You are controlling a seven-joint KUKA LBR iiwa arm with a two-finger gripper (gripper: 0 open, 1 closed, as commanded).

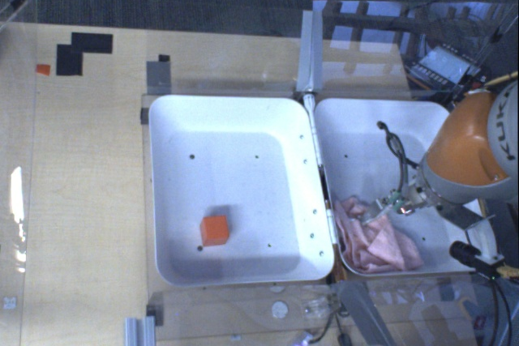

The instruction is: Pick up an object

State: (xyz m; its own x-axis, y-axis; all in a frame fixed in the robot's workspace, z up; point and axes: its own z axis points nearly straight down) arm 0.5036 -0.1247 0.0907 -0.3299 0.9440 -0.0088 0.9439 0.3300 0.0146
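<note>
A crumpled pink cloth (375, 243) lies at the front left of the right bin (357, 134). My gripper (388, 207) hangs just over the cloth's upper edge, reaching in from the right under the orange band of the arm (470, 150). Its fingers are small and dark against the cloth, and their tips seem to touch the fabric. An orange cube (215, 230) sits alone in the front left part of the left bin (227, 126).
A metal divider post (308, 53) stands behind the seam between the two bins. Black cables (395, 146) loop down from the wrist into the right bin. Black blocks (81, 51) and a small orange tag (43, 70) lie on the bench at far left.
</note>
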